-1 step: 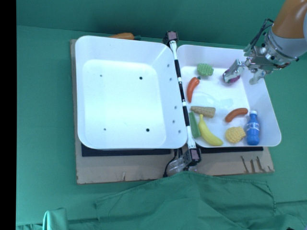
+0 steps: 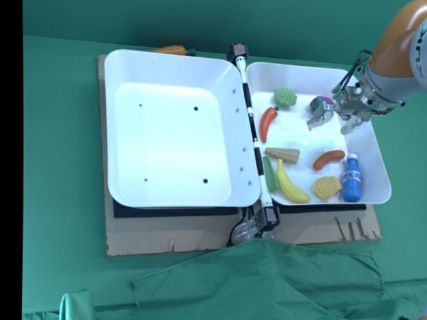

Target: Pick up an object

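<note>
In the right-hand bin (image 2: 380, 172), where every toy lay, your arm (image 2: 399, 39) had reached in from the right with its orange band high above the rim. Left of that bin, touching it along a hinged strip, the left-hand bin (image 2: 167, 129) held no objects, likely kept as the drop side. Both sat on a cardboard sheet (image 2: 167, 242) over green cloth, which seemed to keep the bins from sliding.

At the right bin's far corner your gripper (image 2: 333, 112) hung low over the floor, fingers spread a little apart and closed on nothing that you could have confirmed; a small purple-and-grey toy (image 2: 321, 103) sat at its left fingertip, touching or just beside it, and looked the likeliest target.

Nearer the bin's front wall lay the rest: a yellow banana (image 2: 291, 185), a blue bottle (image 2: 351, 177) against the right wall, a tan wedge (image 2: 283, 155), a yellow bumpy fruit (image 2: 327, 187), a red sausage (image 2: 329, 159), a red chilli (image 2: 267, 122) near the hinge, and a green leafy piece (image 2: 285, 97) toward the back. They lay scattered and apart, which left room for fingers around each one.
</note>
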Motion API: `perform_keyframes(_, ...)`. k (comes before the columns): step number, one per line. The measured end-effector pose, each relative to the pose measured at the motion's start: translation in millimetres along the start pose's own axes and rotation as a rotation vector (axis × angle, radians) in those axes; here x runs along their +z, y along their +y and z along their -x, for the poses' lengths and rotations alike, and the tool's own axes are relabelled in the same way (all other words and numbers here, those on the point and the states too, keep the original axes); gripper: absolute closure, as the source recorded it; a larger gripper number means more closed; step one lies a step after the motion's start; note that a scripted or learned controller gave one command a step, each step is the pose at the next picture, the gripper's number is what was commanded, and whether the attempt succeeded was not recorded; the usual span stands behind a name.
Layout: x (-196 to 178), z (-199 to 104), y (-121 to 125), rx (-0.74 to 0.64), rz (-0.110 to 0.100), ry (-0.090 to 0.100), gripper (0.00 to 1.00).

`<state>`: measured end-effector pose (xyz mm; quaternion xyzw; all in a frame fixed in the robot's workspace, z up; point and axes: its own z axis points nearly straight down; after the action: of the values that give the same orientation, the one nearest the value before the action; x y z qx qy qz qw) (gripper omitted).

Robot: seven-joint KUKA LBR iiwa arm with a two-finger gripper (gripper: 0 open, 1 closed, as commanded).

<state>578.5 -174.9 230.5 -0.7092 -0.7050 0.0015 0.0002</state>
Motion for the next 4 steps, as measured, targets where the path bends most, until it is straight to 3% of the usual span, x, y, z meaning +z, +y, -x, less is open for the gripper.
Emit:
perform_keyframes(1,-16,1,2,0.002,0.012,-0.005,1.0)
perform_keyframes(2,14,-23,19,-0.005,0.003,0.0,1.0)
perform_keyframes(3,45,-27,7,-0.002,0.017,-0.003,1.0)
perform_keyframes(4,45,-26,7,-0.002,0.018,-0.004,0.0)
